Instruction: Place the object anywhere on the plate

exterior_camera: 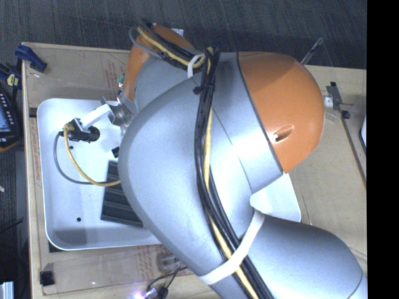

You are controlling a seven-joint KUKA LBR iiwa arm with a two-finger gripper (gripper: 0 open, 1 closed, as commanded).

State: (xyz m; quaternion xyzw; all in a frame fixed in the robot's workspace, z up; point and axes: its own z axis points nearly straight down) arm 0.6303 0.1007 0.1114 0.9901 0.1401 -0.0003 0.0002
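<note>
My grey arm [187,185] with its orange band [283,114] spreads across the middle of the camera view and hides most of the bench below it. It reaches over the left white bin [65,223]. A dark ribbed part of my gripper [120,199] pokes out from under the arm, low over the bin's floor. A yellow cable [73,170] loops from the wrist over the bin, ending in a black connector [81,132]. Whatever lies beneath the arm is hidden.
The left bin's floor shows bare white at its left and front, with a small dark speck [79,219]. A blue clamp [30,56] sits at the bench's far left corner. Wooden bench top [340,167] shows to the right of the arm.
</note>
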